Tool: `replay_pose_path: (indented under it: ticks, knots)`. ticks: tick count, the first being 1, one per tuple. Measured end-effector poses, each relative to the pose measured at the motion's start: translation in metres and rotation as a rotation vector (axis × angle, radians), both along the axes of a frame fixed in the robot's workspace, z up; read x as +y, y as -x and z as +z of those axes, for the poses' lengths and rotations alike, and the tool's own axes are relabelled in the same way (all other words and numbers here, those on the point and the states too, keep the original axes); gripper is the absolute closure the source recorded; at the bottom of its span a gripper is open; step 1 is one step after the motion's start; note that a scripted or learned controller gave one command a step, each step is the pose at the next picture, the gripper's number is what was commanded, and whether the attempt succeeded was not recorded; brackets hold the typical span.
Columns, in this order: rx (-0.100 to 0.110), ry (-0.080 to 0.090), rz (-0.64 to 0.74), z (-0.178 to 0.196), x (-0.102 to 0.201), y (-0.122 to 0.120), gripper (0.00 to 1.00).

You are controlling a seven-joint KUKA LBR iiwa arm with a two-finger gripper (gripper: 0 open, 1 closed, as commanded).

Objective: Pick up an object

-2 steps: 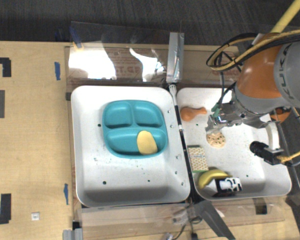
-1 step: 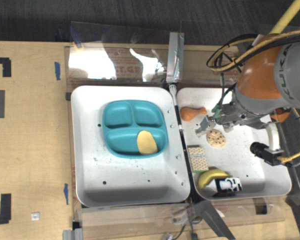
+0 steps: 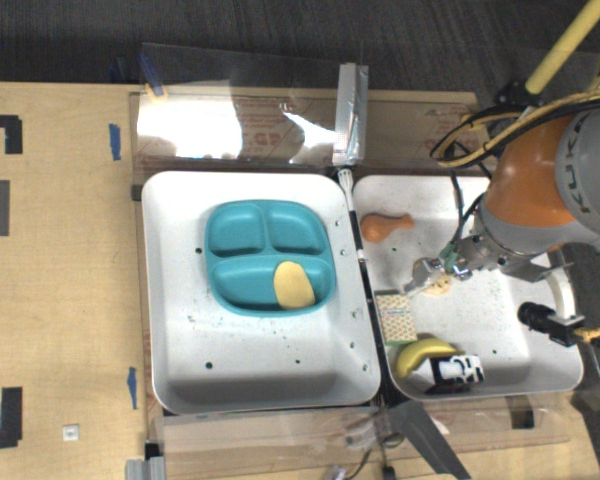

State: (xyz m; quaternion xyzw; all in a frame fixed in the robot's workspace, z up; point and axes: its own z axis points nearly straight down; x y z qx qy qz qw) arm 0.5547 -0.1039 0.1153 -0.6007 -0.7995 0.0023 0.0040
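Observation:
My gripper hangs low in the right bin, near its middle, reaching in from the right under the orange wrist band. A small beige object lies right beneath its tip; whether they touch is unclear. An orange carrot-shaped toy lies to the upper left of the gripper. A patterned square pad lies to its lower left. A yellow banana and a black-and-white object rest by the bin's front wall.
The left bin holds a teal divided plate with a yellow oval object in its front compartment. A raised divider separates the two bins. Cables and a black part of the arm overhang the right bin's right side.

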Motion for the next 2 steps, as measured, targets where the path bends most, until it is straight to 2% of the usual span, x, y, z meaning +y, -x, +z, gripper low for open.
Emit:
replay_pose_path:
  ticks: [1, 2]
  knots:
    - [-0.019, 0.004, -0.028, -0.028, -0.004, -0.014, 0.00]
    - [-0.017, 0.003, -0.105, -0.029, 0.002, -0.072, 0.00]
